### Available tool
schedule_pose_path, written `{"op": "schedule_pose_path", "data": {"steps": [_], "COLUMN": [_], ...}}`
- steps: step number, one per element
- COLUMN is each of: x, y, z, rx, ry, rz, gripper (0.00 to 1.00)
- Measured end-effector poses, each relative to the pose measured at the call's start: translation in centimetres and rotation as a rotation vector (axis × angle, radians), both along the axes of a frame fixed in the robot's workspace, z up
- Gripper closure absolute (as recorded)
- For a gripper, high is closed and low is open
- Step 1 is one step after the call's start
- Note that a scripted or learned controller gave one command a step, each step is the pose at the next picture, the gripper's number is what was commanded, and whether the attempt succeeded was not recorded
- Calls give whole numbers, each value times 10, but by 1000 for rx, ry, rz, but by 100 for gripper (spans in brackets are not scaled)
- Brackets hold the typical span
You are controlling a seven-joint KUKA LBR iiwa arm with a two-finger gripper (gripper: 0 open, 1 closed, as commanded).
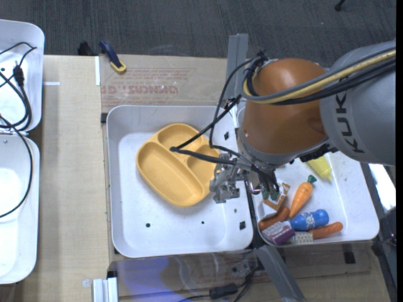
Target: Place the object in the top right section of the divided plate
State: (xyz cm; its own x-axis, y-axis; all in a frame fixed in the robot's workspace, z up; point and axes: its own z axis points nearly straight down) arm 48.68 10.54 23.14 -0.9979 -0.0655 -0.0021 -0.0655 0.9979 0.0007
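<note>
The yellow divided plate [171,163] lies tilted in the left white bin [126,187], with one long section on its left and two smaller ones on its right. My gripper [223,187] hangs just past the plate's lower right rim, over the bin floor near the wall between the bins. The wrist and its orange band [283,109] hide part of the plate's right sections. I can make out no object in the gripper. The loose toys lie in the right bin [356,225].
The right bin holds an orange carrot [301,197], a blue bottle [310,219], a purple piece [279,233], a yellow piece [321,167] and other small toys. Black cables [201,145] drape across the plate. A yellow-and-blue tool [112,58] lies on the bench behind.
</note>
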Motion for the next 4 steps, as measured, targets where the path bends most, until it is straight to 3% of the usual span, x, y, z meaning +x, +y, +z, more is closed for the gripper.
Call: {"op": "schedule_pose_path", "data": {"steps": [1, 2, 3, 4], "x": [53, 71, 123, 122], "y": [23, 11, 6, -49], "z": [-55, -121, 32, -41], "rx": [0, 7, -1, -1], "ry": [2, -11, 1, 1], "rz": [-63, -52, -8, 37], "gripper": [100, 100, 100, 100]}}
